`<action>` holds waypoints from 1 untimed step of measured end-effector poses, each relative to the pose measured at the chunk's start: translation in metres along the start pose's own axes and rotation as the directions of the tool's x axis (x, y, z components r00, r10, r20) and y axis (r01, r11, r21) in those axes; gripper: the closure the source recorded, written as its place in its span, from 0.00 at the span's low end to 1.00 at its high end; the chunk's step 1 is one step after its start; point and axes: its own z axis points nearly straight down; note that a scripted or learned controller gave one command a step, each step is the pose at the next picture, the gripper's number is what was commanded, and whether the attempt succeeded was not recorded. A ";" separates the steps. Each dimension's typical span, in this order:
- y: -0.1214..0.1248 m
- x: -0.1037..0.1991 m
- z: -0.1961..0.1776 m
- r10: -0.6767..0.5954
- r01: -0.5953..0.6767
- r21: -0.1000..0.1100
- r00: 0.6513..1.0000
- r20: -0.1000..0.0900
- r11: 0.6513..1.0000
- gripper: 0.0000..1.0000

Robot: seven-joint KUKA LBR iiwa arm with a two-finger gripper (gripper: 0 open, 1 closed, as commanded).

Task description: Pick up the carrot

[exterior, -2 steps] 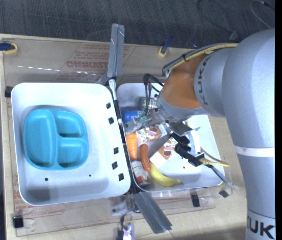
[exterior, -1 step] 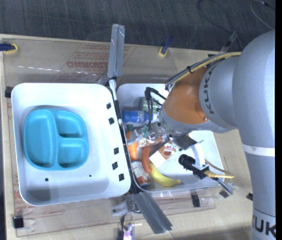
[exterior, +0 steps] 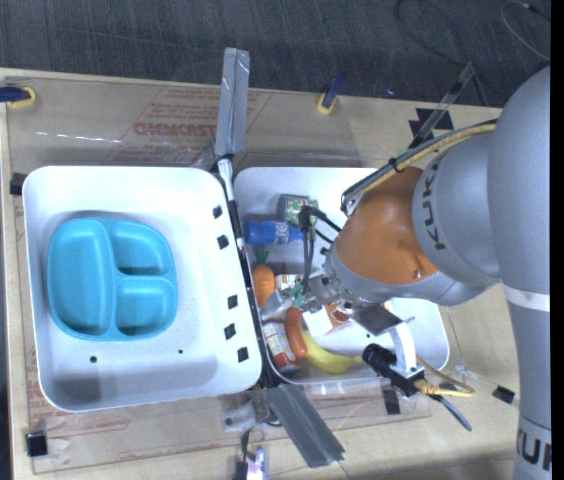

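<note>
Orange carrot at left wall of right bin, beside banana and blue can. Gripper just right of it, state cannot tell. Suggest shifting left, descending slowly, clearing bin wall.

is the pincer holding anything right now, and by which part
Cannot be told. The arm hangs over the right bin and covers the pincer. The carrot lies in that bin by its left wall, beside the banana.
</note>
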 end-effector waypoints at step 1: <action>0.033 -0.002 0.003 0.335 -0.334 0.029 0.942 -0.009 0.942 0.00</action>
